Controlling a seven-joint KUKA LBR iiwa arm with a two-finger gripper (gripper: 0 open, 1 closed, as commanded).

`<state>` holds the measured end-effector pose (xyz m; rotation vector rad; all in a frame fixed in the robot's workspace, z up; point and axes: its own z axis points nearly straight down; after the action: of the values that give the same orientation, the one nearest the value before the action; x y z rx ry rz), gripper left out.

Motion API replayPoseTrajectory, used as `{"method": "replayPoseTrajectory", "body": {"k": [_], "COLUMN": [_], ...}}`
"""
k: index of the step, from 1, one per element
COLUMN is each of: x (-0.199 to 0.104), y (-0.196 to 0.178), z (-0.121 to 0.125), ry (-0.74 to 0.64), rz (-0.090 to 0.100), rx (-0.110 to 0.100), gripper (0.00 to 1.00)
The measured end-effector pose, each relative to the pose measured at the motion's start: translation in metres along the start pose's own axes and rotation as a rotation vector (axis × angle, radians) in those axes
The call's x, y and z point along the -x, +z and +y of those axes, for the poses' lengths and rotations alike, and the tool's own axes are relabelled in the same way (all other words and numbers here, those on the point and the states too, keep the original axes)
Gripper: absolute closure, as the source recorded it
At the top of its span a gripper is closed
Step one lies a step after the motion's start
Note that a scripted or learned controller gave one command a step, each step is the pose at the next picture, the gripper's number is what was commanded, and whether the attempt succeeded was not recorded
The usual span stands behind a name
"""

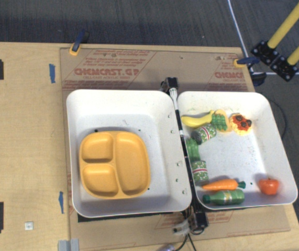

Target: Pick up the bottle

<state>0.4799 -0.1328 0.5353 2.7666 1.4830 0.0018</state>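
Camera view: two white bins sit side by side on a cardboard sheet (139,69) printed with red lettering. The left bin (86,106) holds a yellow plate (115,163) with three compartments, lying flat towards the bin's front left.

The right bin (267,140) holds the rest. A green bottle (223,196) with a dark label lies on its side along the front wall, cap end to the right. Just behind it, and about parallel, lies a carrot (222,184). A second bottle (194,158), also green, lies along the left wall and runs front to back; its front end is near the carrot's left tip. Behind that one is a small can (204,134) with a red and white label, tilted, and a banana (196,120) by the back left corner. Right of the banana sits a green knobbly item (218,122), then an orange and red piece (241,123) that is too small to identify. A tomato (268,186) rests by the front right corner, well apart from the bottles.

Beyond the bench's back right corner, two yellow poles (296,12) slant into a black clamp (272,59)
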Motion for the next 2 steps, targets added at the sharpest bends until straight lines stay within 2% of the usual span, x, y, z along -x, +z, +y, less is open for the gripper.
{"method": "replayPoseTrajectory", "body": {"k": [1,2], "x": [-0.0006,-0.0007], "y": [-0.0104,-0.0102], "z": [0.0005,0.0005], "ry": [-0.001,-0.001], "rz": [0.0,0.0], "rx": [0.002,0.002], "gripper": [1.0,0.0]}}
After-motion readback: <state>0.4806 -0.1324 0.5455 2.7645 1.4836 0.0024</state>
